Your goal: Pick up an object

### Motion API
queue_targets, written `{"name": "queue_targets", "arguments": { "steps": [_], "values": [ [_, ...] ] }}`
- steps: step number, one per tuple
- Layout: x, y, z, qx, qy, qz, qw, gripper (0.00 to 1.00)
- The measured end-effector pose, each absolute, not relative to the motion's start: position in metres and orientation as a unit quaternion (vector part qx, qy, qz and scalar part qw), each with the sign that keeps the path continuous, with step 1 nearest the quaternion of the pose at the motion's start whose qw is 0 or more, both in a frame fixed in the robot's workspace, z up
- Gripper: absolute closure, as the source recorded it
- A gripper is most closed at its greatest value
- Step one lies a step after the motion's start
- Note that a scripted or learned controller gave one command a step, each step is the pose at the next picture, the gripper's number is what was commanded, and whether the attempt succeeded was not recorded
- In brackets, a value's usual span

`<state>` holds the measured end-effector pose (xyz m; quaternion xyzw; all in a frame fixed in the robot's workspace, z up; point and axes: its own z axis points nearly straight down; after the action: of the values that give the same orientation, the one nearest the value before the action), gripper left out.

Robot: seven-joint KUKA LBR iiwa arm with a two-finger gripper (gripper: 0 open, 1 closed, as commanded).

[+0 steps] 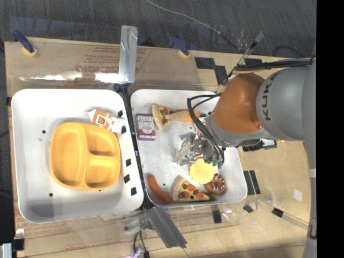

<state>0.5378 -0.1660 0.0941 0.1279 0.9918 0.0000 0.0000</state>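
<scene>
My gripper (pixel 189 150) hangs low over the middle of the right bin (pixel 161 160), its metal fingers pointing left; nothing shows between them. Just below and right of it lies a yellow round disc (pixel 202 171). A pizza slice (pixel 162 114) lies at the bin's top, and a second pizza slice (pixel 189 191) at the bottom edge. A red sausage (pixel 157 188) rests in the bottom left corner. A small purple-and-white packet (pixel 145 127) sits at the left wall. A brown doughnut-like piece (pixel 217 184) lies at the lower right.
The left bin (pixel 27 144) holds a yellow divided tray (pixel 85 156) and a small orange-and-white packet (pixel 107 121) at its upper right. The grey arm with its orange band (pixel 239 109) covers the right bin's right side. A black cable loops above the gripper.
</scene>
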Motion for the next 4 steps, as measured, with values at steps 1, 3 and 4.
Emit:
{"name": "queue_targets", "arguments": {
  "steps": [1,3,4],
  "values": [
    [0.538,-0.166,0.095,0.128,0.992,0.0001,0.001,0.00],
    [0.644,-0.165,0.095,0.075,0.997,-0.0004,0.002,0.00],
    [0.568,-0.151,0.092,0.059,0.998,0.0003,-0.001,0.00]
  ]
}}
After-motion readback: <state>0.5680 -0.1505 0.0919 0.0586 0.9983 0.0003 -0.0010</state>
